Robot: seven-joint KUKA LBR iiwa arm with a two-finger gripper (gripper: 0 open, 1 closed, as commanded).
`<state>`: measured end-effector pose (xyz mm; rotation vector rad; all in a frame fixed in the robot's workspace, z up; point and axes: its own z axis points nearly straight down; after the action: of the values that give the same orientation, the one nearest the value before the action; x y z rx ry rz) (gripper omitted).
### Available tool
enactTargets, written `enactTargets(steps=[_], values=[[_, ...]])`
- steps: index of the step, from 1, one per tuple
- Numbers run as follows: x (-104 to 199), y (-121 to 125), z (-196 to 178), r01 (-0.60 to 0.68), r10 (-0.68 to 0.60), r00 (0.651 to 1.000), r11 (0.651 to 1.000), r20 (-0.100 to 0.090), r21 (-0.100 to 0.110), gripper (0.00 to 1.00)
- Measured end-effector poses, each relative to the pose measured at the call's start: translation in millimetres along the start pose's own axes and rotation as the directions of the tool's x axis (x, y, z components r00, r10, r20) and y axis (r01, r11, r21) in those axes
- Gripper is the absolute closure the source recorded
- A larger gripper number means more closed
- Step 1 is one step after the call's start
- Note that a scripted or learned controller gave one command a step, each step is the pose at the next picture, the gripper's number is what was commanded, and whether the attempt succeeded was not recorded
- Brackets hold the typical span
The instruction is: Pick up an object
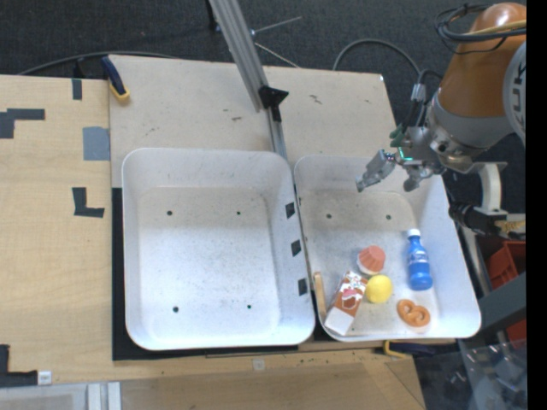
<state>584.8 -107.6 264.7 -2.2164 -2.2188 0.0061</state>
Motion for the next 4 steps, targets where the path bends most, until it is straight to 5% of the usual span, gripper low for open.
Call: enactTargets(steps=[1, 4], values=[[0, 1, -3, 0.001, -0.001, 1.000, 1.000, 0.001, -0.005, 0.00], [4, 0, 163, 0.000, 0.000, 1.000, 1.000, 0.001, 0.001, 0.00]])
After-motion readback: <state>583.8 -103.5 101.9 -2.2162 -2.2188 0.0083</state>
